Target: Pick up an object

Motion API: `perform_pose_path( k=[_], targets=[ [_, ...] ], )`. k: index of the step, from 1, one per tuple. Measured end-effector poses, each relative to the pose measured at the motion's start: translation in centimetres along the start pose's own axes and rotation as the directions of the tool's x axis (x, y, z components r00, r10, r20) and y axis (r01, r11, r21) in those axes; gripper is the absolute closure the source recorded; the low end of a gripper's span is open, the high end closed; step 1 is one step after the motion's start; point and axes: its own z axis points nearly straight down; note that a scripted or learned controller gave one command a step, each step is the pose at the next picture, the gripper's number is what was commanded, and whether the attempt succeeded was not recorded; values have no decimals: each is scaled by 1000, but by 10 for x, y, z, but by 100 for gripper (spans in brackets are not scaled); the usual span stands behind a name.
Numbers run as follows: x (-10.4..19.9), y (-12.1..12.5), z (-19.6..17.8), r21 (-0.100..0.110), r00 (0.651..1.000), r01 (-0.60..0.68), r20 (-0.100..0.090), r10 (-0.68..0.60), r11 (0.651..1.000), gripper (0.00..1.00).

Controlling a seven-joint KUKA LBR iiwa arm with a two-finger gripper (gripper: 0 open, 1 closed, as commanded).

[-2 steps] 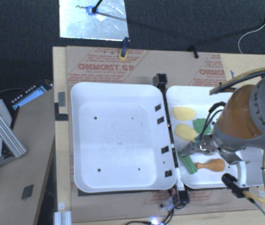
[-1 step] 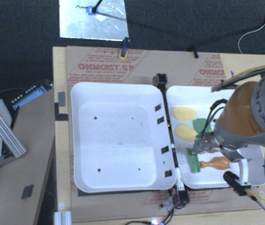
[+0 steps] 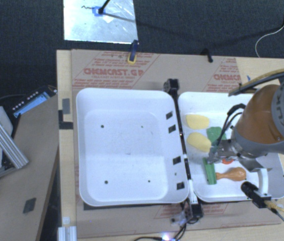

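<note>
The arm [image 3: 270, 122] comes in from the right and hangs low over the right bin [image 3: 202, 100]. Its gripper [image 3: 216, 153] sits in the middle of that bin, right on top of the toys. I cannot tell if the jaws are open or closed, because the arm's big round body hides them. Under the gripper lies a long green piece [image 3: 210, 173]. Its long side runs up and down the view, with one end near the front wall of the bin. A second green bit [image 3: 213, 134] shows just above the gripper, and I cannot tell if the two are one thing. Beside the green piece lies an orange toy [image 3: 230, 174] shaped like a small club. It lies sideways, with its fat end to the right and its thin end touching the green piece. A little red thing [image 3: 226, 160] peeks out just above it. Two yellow toys lie to the left of the gripper. The upper yellow one [image 3: 197, 120] lies flat and wide. The lower yellow one [image 3: 199, 142] is close to the gripper and near the wall between the bins. The left bin [image 3: 126, 144] is next to it on the brown surface [image 3: 111, 69].
</note>
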Motion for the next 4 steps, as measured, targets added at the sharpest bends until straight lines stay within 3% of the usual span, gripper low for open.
perform_pose_path(
  k=[1, 2, 3, 4],
  targets=[
    [45, 8, -80, 3, 1000, 7, -1, -7, 1000, 100],
    [21, 55, -261, -9, 1000, 2, 5, -2, 1000, 100],
    [161, 21, -313, 6, 1000, 16, -6, -16, 1000, 100],
    [216, -6, -378, 5, 1000, 9, -4, -9, 1000, 100]
  ],
)
